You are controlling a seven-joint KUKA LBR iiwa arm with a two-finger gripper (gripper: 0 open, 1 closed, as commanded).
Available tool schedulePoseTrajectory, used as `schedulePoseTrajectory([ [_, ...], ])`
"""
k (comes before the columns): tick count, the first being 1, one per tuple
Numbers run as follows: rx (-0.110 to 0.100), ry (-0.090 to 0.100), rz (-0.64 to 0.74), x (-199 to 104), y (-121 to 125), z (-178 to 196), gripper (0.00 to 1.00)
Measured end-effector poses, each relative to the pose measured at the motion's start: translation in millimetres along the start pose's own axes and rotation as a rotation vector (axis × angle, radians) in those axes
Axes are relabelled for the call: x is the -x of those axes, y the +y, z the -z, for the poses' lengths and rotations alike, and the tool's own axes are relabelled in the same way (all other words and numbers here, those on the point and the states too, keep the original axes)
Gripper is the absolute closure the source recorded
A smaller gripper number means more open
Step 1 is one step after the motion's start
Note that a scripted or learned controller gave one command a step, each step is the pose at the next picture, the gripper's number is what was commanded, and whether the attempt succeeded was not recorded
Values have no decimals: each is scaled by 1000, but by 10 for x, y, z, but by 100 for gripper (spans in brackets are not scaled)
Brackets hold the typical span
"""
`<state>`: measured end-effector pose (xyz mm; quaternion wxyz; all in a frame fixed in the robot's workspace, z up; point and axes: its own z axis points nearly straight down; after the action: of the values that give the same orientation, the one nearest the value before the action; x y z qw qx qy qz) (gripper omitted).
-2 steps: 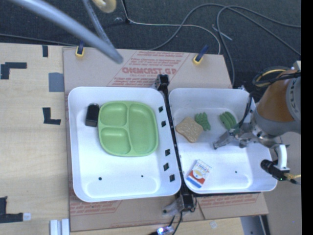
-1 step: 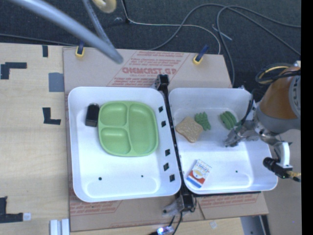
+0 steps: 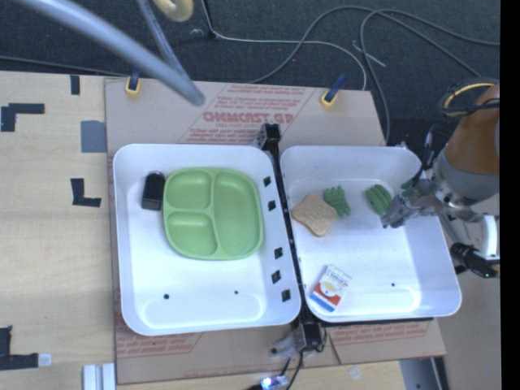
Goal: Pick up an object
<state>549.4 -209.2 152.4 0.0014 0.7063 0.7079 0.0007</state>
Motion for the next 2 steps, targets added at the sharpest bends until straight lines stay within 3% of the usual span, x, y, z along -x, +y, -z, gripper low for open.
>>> schedulePoseTrajectory([
  [2,2,-1,1,-21,-17,1117,100],
])
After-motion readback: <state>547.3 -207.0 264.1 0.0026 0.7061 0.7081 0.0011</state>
